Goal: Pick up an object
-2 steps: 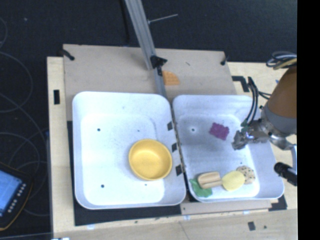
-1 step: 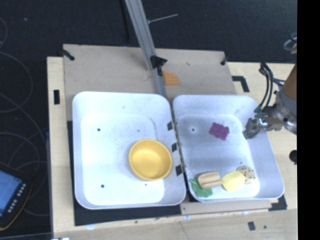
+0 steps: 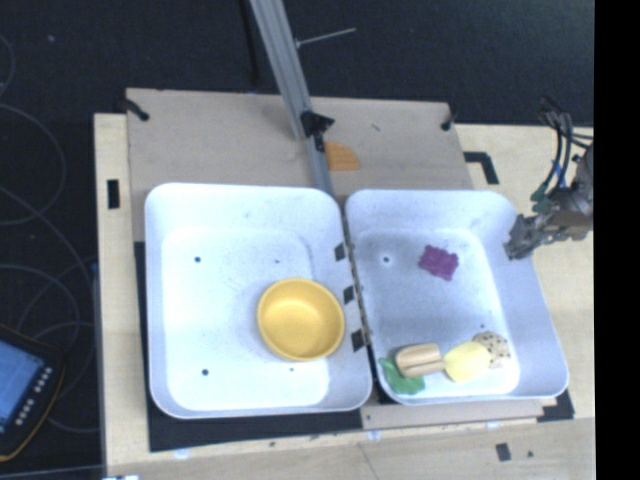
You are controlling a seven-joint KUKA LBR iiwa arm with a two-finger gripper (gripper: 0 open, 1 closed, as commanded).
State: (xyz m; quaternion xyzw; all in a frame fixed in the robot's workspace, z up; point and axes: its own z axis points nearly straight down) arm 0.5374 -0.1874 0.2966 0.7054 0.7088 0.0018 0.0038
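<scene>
Two shallow white bins sit side by side on the bench: the left bin (image 3: 180, 268) holds a yellow bowl (image 3: 300, 319) standing upright near its inner edge, and the right bin (image 3: 520, 298) holds the smaller pieces. The gripper (image 3: 523, 242) hangs at the right bin's outer rim, well apart from every object, and whether it is released or clenched I cannot tell at this size; nothing is seen in it. Any of these could be the pick. A purple block (image 3: 438, 261) lies alone mid-bin, the nearest candidate. Along the front wall a tan cylinder (image 3: 418, 358), a yellow lemon-like piece (image 3: 463, 363), a speckled ball (image 3: 491, 346) and a green scrap (image 3: 405, 381) are bunched, touching. A descent there risks striking the wall or nudging neighbours so the rounded pieces roll away; the low block could slip out.
</scene>
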